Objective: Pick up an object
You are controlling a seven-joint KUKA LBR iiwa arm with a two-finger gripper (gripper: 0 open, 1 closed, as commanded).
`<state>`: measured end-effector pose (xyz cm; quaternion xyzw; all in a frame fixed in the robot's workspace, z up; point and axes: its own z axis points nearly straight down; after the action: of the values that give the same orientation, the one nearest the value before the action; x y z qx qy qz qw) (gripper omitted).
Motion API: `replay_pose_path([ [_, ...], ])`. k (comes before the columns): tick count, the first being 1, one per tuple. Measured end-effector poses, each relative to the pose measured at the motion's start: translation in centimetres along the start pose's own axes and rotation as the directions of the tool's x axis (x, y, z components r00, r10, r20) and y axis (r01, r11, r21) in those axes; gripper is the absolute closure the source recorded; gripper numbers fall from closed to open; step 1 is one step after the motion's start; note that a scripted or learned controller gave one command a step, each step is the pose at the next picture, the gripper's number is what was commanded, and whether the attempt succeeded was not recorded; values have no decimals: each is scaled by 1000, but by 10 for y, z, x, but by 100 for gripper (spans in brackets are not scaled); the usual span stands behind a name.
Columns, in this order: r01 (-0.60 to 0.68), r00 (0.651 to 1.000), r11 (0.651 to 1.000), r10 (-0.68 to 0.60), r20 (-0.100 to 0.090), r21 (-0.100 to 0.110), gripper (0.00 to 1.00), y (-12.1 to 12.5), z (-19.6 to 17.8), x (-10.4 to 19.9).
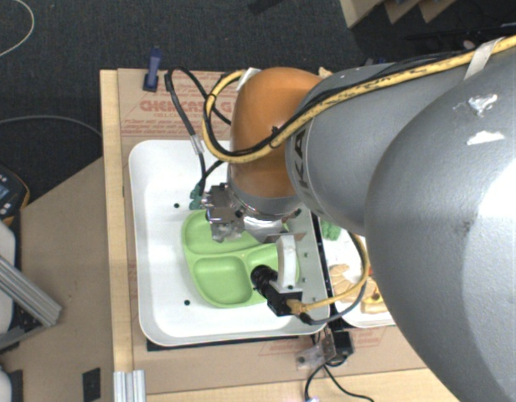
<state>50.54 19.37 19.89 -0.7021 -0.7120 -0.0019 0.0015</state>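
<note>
While the arm [392, 174] covers the left bin [153, 224] | gripper [229, 224] low over green divided tray [216, 279] inside that bin | grip state: cannot tell | tray toward bin's near side

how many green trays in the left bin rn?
1. The green tray lies in the left bin, toward its near right part, partly under the gripper. The arm covers much, so more may be hidden.

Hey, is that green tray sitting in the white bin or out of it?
In. The green tray lies on the floor of the left bin, white rim around it, partly under the arm.
</note>
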Motion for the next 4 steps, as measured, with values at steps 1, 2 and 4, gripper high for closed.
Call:
replay_pose_path([
  [1,-15,1000,1000,15,2,-6,100,21,101,-2],
  [2,-7,1000,1000,7,-4,-11,100,-26,-48,25],
  [4,-16,1000,1000,16,4,7,100,60,112,13],
])
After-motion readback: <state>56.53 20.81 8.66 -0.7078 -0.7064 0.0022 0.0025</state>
